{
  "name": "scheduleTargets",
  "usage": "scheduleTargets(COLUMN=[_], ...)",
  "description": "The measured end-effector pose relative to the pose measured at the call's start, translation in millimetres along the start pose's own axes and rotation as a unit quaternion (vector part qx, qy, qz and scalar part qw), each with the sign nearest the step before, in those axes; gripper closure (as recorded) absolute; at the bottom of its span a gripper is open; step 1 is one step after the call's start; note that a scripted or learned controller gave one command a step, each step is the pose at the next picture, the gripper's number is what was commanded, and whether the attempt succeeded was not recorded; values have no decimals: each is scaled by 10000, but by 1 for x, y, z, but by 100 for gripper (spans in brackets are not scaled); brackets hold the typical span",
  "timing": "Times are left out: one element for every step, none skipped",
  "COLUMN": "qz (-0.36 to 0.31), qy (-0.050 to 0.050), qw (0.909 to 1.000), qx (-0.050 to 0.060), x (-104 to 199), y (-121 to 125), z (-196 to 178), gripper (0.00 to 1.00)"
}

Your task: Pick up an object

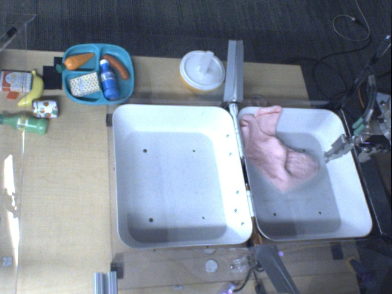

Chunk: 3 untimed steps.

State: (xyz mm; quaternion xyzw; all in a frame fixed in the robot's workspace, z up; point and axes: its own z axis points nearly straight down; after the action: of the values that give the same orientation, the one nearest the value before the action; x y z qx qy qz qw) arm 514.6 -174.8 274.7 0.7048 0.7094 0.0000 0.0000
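From above, a crumpled pink cloth [274,152] lies in the right bin [343,222], bunched against its left wall near the divider. The claw [335,150] sits at that bin's right rim, apart from the cloth, probably staged before reaching; its opening cannot be told.

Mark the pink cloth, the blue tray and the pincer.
pink cloth [272,149]: camera view, middle of the folds.
blue tray [125,72]: camera view, right rim.
pincer [334,150]: camera view, tip at the right bin's right wall.

Pink cloth [274,152], white bins [177,176], blue tray [125,72]
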Motion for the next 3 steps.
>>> scheduleTargets(qz=[-511, -1786, -1787], qy=[4, -37, -68], qw=[9987, 9839, 9838], qx=[3, -79, -133], x=[57, 80, 79], y=[38, 48, 52], z=[172, 183, 171], gripper=[0, 0, 100])
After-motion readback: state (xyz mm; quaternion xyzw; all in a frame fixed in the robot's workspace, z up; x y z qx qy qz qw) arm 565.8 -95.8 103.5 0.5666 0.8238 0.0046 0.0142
